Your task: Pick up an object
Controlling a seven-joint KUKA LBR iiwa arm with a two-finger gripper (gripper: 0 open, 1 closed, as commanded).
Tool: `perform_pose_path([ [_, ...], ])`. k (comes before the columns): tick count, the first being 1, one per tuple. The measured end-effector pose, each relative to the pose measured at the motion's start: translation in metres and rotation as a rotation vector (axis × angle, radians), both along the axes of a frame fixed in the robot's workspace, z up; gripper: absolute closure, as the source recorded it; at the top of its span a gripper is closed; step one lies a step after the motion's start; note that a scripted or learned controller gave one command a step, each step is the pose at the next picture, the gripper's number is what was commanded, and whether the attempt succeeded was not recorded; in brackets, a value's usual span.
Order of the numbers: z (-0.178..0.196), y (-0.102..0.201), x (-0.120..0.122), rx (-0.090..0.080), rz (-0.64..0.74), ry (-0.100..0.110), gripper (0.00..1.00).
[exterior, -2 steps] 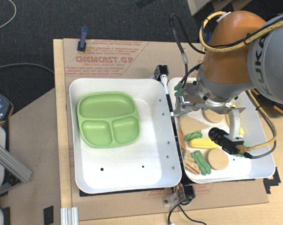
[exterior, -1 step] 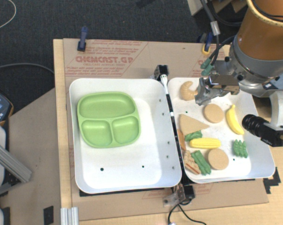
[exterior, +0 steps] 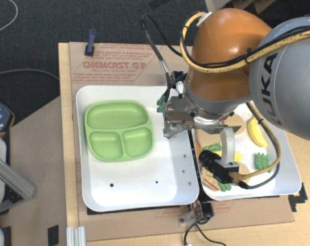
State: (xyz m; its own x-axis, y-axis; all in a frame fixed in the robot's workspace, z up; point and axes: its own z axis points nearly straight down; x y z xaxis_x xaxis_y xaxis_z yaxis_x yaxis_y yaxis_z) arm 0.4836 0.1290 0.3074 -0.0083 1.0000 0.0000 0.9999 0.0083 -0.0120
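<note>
Two bins (exterior: pixel 139 191); one green tray (exterior: pixel 119 130), one banana (exterior: pixel 256 132); gripper (exterior: pixel 171 127) state cannot tell

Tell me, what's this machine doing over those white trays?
A robot arm hangs over the right bin, which holds a banana and small green pieces. Its job is picking something up; its bulk hides whether it has. The left bin holds a green divided plate.

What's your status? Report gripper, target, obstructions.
Gripper over right rim of left bin, hold unconfirmed. Green divided plate in left bin; banana in right bin. Arm hides much of right bin.
</note>
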Motion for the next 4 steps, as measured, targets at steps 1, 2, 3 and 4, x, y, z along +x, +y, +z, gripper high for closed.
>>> perform_pose_path([
  [1,0.238,-0.044,0.013,0.004,-0.010,-0.034,1.00],
  [2,0.157,-0.126,-0.006,-0.002,-0.018,-0.004,1.00],
  [3,0.054,-0.197,-0.006,-0.002,-0.018,-0.001,1.00],
  [4,0.103,-0.099,0.038,0.003,0.003,-0.019,1.00],
])
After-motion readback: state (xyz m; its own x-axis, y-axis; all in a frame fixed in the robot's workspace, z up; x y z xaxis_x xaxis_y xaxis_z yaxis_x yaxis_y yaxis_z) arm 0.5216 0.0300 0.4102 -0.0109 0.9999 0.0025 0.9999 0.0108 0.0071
